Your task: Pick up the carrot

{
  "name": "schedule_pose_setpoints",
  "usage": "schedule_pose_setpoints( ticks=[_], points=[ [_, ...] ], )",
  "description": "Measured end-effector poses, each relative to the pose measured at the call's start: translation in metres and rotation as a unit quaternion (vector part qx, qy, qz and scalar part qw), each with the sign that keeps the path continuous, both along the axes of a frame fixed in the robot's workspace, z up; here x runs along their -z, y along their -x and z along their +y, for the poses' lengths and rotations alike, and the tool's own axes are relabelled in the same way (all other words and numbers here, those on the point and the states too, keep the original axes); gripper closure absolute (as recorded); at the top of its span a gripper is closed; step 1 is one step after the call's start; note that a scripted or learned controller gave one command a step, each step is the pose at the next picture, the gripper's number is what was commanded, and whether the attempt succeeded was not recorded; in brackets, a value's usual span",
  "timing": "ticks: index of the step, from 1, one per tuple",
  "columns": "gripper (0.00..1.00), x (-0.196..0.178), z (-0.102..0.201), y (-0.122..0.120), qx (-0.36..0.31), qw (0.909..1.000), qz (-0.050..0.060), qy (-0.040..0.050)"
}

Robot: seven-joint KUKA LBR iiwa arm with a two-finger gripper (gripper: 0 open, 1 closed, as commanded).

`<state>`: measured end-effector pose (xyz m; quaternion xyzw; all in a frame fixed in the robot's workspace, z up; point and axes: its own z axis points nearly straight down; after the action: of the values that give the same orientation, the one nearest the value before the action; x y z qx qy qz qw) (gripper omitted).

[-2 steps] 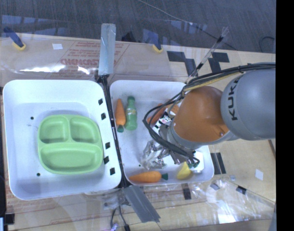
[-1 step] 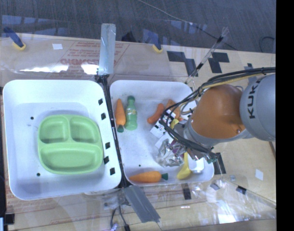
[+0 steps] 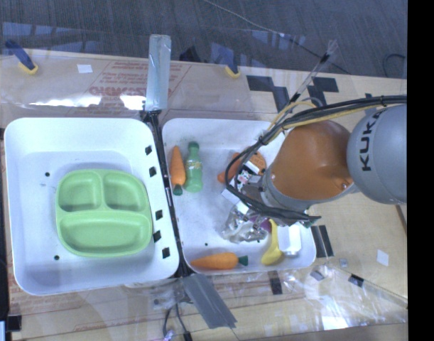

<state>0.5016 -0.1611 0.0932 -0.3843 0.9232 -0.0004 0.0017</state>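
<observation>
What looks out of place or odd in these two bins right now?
Nothing looks spilled or broken. The right bin holds two carrots: one beside the green bottle, another at the near wall. The green divided tray sits squarely in the left bin. The tool hangs over a small cluttered object, touching neither carrot.

Both white bins (image 3: 32, 137) are looking like smooth matt plastic, and the green divided plate (image 3: 103, 214) is giving off a soft sheen. The carrots (image 3: 177, 168) are looking like matt orange plastic. The arm's orange band (image 3: 309, 163) is shining glossy, and the table (image 3: 359, 91) is showing pale wood under clear, glaring film.
</observation>
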Motion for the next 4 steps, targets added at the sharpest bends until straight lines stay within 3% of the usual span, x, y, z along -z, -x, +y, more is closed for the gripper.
schedule_pose_setpoints(
  ticks=[1, 2, 3, 4],
  points=[
    [1.00, 0.001, -0.048, -0.008, -0.084, 0.9964, 0.001, 0.0004],
    [1.00, 0.002, -0.025, 0.018, -0.221, 0.9752, 0.003, -0.0009],
    [1.00, -0.022, -0.019, 0.024, -0.337, 0.9414, 0.001, 0.0002],
    [1.00, 0.002, -0.037, 0.025, -0.425, 0.9053, 0.001, -0.0004]
  ],
)
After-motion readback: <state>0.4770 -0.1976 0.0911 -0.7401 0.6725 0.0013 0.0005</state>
